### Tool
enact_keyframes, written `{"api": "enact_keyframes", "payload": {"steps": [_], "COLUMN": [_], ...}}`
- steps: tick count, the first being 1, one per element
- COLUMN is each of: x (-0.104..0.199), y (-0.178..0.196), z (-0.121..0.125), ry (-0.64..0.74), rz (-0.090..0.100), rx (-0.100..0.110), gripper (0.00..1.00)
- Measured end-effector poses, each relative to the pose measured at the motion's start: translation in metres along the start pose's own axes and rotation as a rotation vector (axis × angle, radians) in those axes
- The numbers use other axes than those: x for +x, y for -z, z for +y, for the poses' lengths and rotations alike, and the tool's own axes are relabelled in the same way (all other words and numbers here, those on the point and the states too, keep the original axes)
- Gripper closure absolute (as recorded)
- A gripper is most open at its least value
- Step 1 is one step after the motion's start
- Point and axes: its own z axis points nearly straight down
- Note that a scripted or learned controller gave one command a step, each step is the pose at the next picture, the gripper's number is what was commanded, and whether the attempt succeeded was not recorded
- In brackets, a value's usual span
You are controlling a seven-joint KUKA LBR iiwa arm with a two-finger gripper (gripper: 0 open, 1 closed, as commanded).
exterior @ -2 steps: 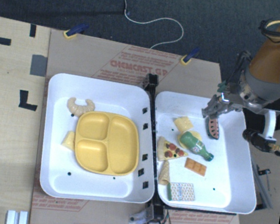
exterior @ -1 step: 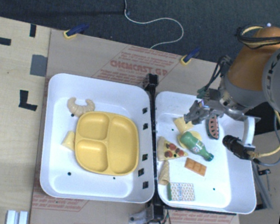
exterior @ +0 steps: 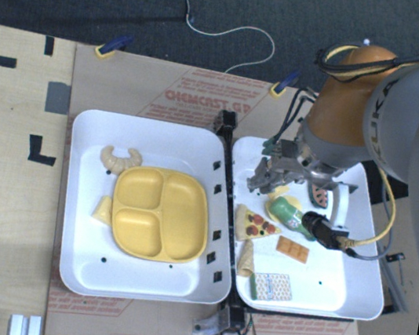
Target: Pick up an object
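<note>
My gripper [exterior: 269, 179] hangs over the upper left part of the right bin [exterior: 353, 306], its dark fingers pointing down; nothing shows between them. Just to its lower right lies a green toy vegetable [exterior: 284, 210]. A pizza slice toy [exterior: 252, 225] lies below the gripper by the bin's left wall. An orange cracker [exterior: 293, 250], a tan wedge [exterior: 246, 261] and a patterned square packet [exterior: 272, 286] lie lower in the same bin. A small red and white piece [exterior: 319, 195] sits under the wrist.
The left bin [exterior: 80, 181] holds a yellow divided plate [exterior: 160, 214], a beige croissant [exterior: 120, 159] and a tan wedge [exterior: 102, 208] tucked under the plate's left rim. A black cable [exterior: 340, 240] loops across the right bin from the wrist.
</note>
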Motion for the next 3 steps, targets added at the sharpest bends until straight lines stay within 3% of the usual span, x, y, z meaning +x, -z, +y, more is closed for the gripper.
{"api": "enact_keyframes", "payload": {"steps": [1,2,3], "x": [0.057,0.068,0.058], "y": [0.015,0.002,0.009], "z": [-0.011,-0.024,-0.013], "ry": [0.001,-0.004,-0.005], "rz": [0.0,-0.003,-0.002], "rx": [-0.002,0.0,-0.002], "gripper": [1.0,1.0,1.0]}}
